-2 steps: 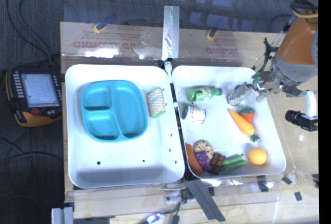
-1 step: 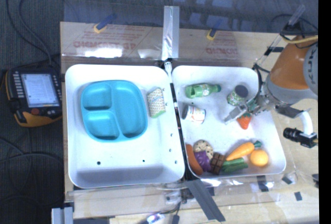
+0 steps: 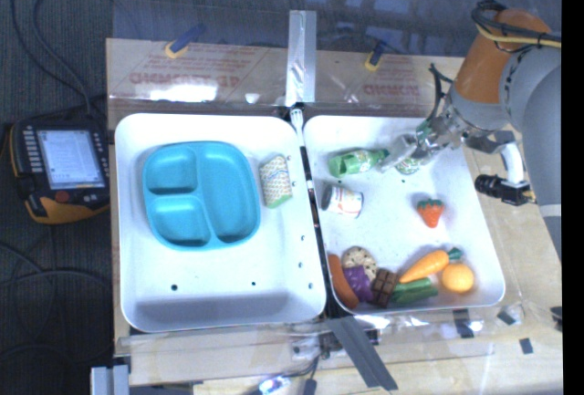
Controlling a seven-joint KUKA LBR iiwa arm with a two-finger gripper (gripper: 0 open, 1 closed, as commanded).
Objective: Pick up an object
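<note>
The pincer [image 3: 412,153] is too blurred to read, and the arm [image 3: 538,101] runs off the right edge

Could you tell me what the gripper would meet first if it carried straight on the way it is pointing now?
Probably the green bottle: the gripper points leftward across the right bin and the bottle lies just ahead, though depth is unclear.

Camera view: single fixed camera above the bench [image 3: 137,60], angled down at a slant. Frame spans the left bin [image 3: 128,229] and right bin [image 3: 484,229] side by side, both whole, at middle range. Arm [image 3: 511,65] enters from the frame's right. Floor with cables along the top and left.
</note>
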